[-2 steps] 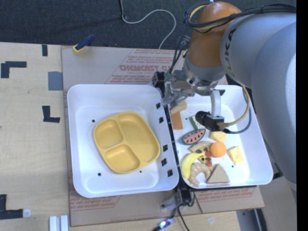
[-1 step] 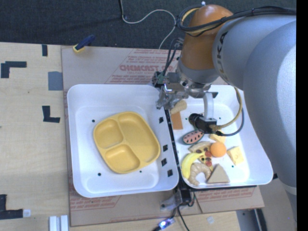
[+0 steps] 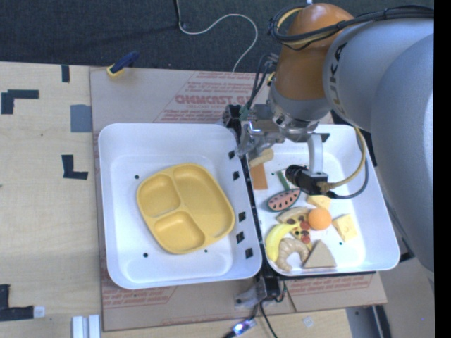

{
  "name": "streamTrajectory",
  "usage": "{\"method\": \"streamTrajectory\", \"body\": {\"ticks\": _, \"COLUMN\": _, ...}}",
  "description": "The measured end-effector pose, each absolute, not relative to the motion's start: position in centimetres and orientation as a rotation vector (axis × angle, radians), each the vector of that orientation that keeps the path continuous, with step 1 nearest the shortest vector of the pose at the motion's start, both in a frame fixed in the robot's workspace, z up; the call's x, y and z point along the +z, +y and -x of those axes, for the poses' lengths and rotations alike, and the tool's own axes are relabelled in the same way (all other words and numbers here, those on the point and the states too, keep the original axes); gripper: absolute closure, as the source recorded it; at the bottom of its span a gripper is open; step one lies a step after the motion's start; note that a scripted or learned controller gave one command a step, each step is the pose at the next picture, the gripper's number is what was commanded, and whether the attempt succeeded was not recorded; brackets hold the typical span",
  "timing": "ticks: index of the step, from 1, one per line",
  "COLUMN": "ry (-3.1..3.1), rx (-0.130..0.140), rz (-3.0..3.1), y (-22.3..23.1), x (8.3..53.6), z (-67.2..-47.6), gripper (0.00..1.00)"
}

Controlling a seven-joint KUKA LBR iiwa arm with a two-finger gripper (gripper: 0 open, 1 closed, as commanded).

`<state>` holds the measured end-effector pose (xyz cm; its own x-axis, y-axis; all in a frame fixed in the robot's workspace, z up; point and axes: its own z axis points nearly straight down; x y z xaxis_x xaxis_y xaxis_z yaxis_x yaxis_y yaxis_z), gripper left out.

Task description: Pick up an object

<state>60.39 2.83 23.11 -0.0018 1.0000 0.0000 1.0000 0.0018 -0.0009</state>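
- The arm (image 3: 366, 83) comes in from the right, big and grey, its orange band (image 3: 310, 41) sitting over the back of the right bin (image 3: 366, 252).
- The end effector (image 3: 255, 141) is down at the divide between the two bins, near the back-left corner of the right one.
- From here I cannot tell how far apart it stands or whether it has hold of anything; the wrist hardware hides that part.
- Just below it lies a brown rectangular piece (image 3: 259, 174), along the right bin's left wall.
- The rest of the toy food is clustered in the front-left part of the right bin: a watermelon slice (image 3: 284, 201), an orange ball (image 3: 320, 219), a yellow cheese wedge (image 3: 345, 227).
- A banana (image 3: 276, 236) curves along the left wall there, with a pale knobbly piece (image 3: 287, 252), possibly ginger, just beside it.
- A tan triangular slice (image 3: 320, 255) rests at the front of the pile, touching the knobbly piece.
- A black part (image 3: 301, 178) with a yellow cable hangs off the wrist above the watermelon slice.
- Left bin (image 3: 113, 189): a yellow divided plate (image 3: 184, 207), three compartments, lying flat in the middle.
- Both bins sit on a cardboard sheet (image 3: 162, 97) on the bench (image 3: 42, 189).
- A blue and yellow clip (image 3: 122, 63) lies at the cardboard's back-left corner.
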Motion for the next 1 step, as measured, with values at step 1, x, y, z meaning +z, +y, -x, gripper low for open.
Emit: {"method": "streamTrajectory", "body": {"ticks": 1, "ry": -2.222, "rx": 0.005, "rz": 2.218, "y": 3.64, "x": 21.73, "z": -60.53, "gripper": 1.0}}
